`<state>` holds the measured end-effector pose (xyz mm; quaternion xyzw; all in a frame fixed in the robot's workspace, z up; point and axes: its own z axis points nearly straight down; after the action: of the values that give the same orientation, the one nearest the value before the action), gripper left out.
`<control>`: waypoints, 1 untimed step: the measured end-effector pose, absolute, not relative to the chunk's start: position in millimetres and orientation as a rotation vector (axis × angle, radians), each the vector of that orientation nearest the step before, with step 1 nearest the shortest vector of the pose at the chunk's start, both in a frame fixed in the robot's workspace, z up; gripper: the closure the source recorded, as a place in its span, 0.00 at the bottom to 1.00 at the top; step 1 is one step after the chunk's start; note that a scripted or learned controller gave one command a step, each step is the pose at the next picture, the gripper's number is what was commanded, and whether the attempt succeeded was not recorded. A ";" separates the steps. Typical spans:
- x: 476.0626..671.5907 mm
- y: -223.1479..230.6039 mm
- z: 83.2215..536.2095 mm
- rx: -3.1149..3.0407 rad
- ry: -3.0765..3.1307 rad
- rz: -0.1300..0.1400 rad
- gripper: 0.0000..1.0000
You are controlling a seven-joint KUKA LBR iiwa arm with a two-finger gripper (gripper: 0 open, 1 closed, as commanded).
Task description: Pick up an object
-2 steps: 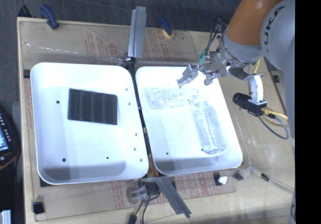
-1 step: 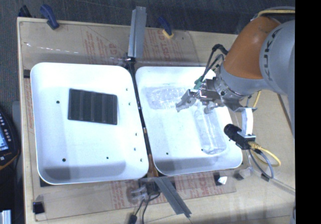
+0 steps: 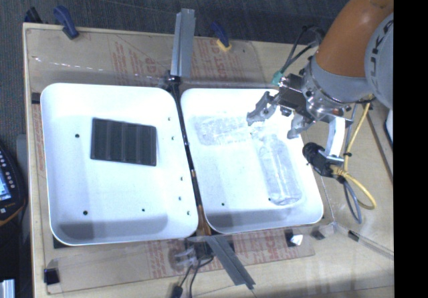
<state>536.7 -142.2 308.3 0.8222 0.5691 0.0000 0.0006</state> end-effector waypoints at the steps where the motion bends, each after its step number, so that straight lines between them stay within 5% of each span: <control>1: 511.4 -178.7 258.2 2.709 1.597 -0.005 0.00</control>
<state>511.4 -178.7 258.2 0.8614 0.5079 -0.0015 -0.0014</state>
